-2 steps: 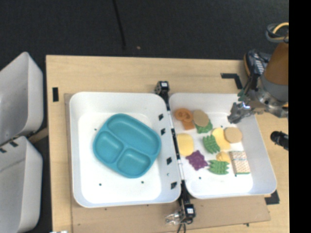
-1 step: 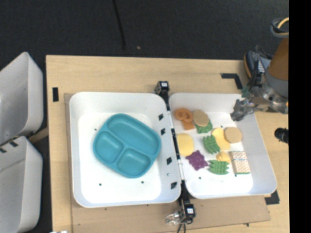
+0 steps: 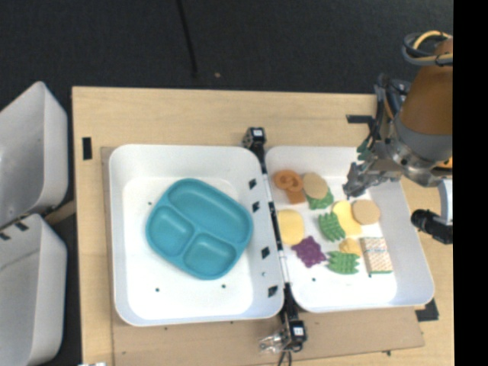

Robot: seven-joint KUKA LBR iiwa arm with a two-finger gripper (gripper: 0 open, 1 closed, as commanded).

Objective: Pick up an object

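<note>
Arm: your grey arm with the orange band (image 3: pixel 427 101) came in from the right and hung over the right bin's far right part.

Gripper: the gripper (image 3: pixel 355 183) sat low over the right bin (image 3: pixel 404 284), just left of the tan round piece. Honestly couldn't tell if the fingers were open or closed, too dark and blurry there. Nothing visible between them.

Right bin: that's where all your pickable stuff was. An orange ring-shaped piece (image 3: pixel 287 180) near the far left corner, a tan oval piece (image 3: pixel 313 184) right beside it with a green leafy bit (image 3: pixel 321 200) touching its near edge.

Middle of the right bin: a yellow piece (image 3: pixel 290 225) by the left wall, a purple piece (image 3: pixel 309 251) just in front of it, a green ridged piece (image 3: pixel 330 226) to the right.

Closest to the gripper: a pale yellow piece (image 3: pixel 345 216) with a tan round piece (image 3: pixel 366 211) lying partly on it.

Near side: a second green leafy piece (image 3: pixel 343 263), a small orange-yellow chunk (image 3: pixel 351 245) and a patterned packet (image 3: pixel 377 255) next to each other.

Left bin: the left bin (image 3: pixel 130 296) held a blue divided plate (image 3: pixel 199 227), sitting flat, roughly centered.

Tabletop: both bins rested side by side on your wooden tabletop (image 3: pixel 191 113).
</note>
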